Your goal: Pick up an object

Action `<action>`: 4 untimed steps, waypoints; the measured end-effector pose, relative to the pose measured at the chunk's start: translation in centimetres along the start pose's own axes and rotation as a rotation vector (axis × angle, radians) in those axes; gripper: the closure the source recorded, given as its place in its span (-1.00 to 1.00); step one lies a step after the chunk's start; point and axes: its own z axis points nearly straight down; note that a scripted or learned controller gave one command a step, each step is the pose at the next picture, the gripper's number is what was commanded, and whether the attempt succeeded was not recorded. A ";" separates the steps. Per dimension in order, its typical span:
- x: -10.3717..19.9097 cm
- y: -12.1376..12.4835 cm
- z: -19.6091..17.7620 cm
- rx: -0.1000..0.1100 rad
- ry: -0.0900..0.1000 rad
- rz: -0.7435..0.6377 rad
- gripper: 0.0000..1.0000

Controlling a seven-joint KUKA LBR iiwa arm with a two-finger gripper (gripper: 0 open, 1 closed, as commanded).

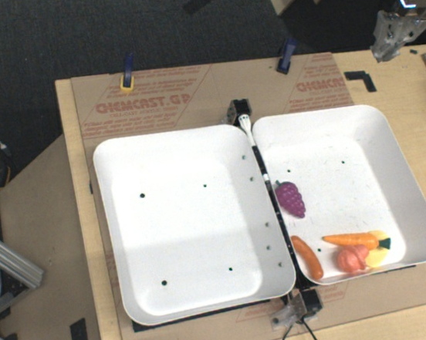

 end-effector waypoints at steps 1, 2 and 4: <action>-9.5 0.8 -4.1 0.002 -0.005 0.010 1.00; -8.2 5.8 -4.9 0.003 -0.003 0.001 1.00; -9.7 5.7 -8.8 0.005 -0.002 0.002 1.00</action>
